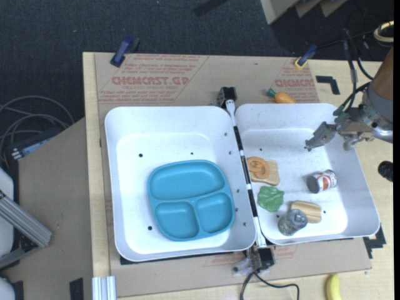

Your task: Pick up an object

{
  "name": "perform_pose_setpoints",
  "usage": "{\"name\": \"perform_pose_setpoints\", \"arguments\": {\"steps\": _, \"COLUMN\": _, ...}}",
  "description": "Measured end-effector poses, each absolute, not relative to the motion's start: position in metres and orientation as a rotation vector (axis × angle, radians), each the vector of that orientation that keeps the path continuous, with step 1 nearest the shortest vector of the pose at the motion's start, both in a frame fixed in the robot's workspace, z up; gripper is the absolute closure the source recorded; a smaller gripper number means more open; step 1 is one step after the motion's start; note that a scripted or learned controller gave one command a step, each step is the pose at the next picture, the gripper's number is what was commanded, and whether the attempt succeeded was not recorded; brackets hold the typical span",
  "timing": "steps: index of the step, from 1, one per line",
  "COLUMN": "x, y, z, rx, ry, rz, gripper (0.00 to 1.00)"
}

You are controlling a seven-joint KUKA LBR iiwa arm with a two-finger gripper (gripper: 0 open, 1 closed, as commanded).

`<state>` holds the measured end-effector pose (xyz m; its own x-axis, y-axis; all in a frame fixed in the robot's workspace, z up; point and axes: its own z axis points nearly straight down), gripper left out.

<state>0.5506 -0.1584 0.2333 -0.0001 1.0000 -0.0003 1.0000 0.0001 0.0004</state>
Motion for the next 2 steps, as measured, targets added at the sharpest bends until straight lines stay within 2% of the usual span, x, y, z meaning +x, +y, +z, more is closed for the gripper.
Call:
{"name": "perform_pose_setpoints", "arguments": {"steps": 1, "x": 0.541, "y": -0.202, "z": 0.163, "rx": 2.224, "ry": 2.221, "rz": -0.002, "gripper": 0.00}}
{"name": "perform_pose_setpoints", "arguments": {"steps": 2, "x": 0.531, "y": -0.194, "z": 0.095, "rx": 2.221, "ry": 2.219, "rz": 0.001, "gripper": 0.00}}
